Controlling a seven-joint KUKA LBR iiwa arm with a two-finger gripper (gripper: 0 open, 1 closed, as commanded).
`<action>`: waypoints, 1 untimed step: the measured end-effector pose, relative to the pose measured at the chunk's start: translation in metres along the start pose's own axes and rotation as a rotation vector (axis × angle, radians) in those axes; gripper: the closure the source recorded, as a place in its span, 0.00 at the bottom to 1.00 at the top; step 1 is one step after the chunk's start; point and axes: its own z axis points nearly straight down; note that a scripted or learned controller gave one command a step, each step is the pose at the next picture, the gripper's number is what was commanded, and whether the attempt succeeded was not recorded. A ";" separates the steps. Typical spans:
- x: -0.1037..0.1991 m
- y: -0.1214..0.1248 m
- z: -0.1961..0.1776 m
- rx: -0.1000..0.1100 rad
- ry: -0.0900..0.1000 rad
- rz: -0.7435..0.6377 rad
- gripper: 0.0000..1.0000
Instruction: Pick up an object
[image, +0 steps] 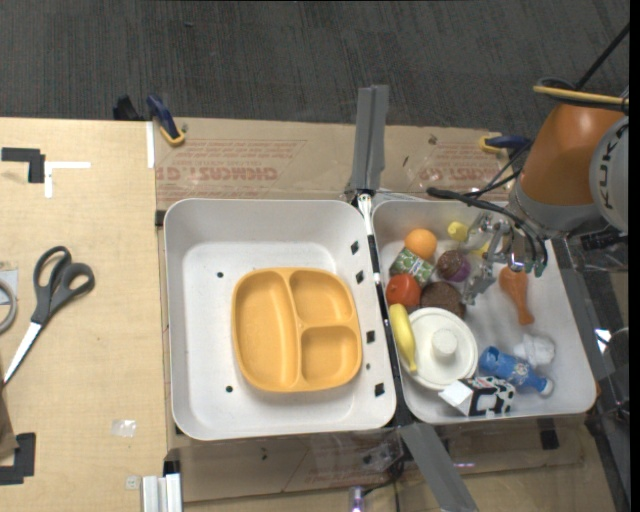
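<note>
**Arm hangs over a crowded bin**

Here, scissors (50, 290) lie on the bench at far left. The left bin (190, 330) holds a yellow divided plate (297, 328). The right bin (575, 340) is packed: a banana (402, 338) by its left wall, a tomato (403, 290), an orange (421, 243), a white lidded bowl (441, 347), a blue bottle (513, 366) and a carrot (517, 293). The gripper (490, 262) hangs over the bin's far right part, just left of the carrot; whether its jaws are wide or narrow cannot be told.

yellow tray (297, 330) (white bins (190, 300), orange carrot (518, 293))
</note>
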 end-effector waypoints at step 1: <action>-0.004 0.052 0.000 0.001 0.000 0.585 0.00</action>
